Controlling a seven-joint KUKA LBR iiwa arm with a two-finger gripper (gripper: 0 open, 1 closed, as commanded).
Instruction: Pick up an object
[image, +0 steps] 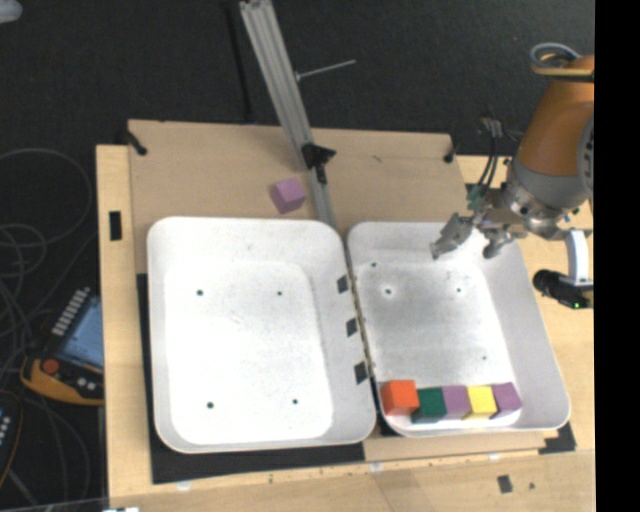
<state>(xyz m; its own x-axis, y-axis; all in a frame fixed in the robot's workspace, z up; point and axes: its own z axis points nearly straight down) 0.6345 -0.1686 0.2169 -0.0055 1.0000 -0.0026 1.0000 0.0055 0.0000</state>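
Arm: grey with an orange band, at the right edge of the frame, upper half.
End effector (468, 239): over the upper right corner of the right bin (520, 300), fingers spread apart, nothing between them.
Blocks: a row along the lower edge of the right bin, touching side by side: orange block (401, 396), green block (431, 403), lilac block (456, 401), yellow block (483, 401), purple block (506, 397).
Stray purple cube (288, 195): on the surface (200, 170) above the left bin (170, 330), upper centre of the frame.
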